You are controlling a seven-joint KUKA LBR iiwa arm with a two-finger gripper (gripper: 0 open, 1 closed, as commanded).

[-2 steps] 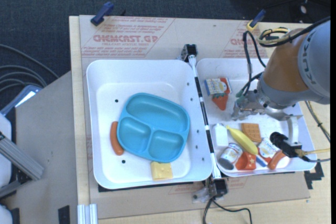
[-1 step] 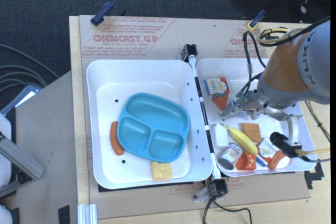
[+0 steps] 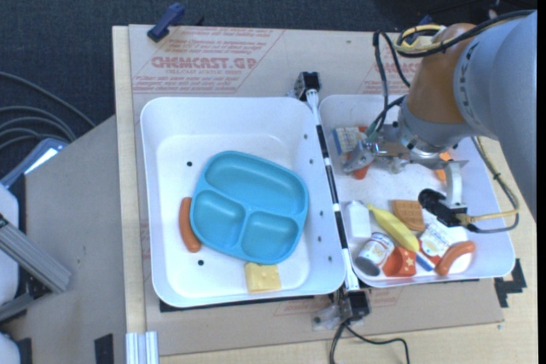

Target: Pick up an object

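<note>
Claw [image 3: 365,154] is hovering low at the far-left of the right bin [image 3: 503,247] over a small orange piece [image 3: 360,172] lying just nearside of it — can't tell the claw's state — with the banana [image 3: 394,227] lying further nearside, long axis running diagonal.

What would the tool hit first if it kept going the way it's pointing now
The tool points toward the left of the camera view, low in the right bin. First in line looks like the small orange-red piece near its tip, then the divider between the bins. Depth is uncertain from this slant.
</note>
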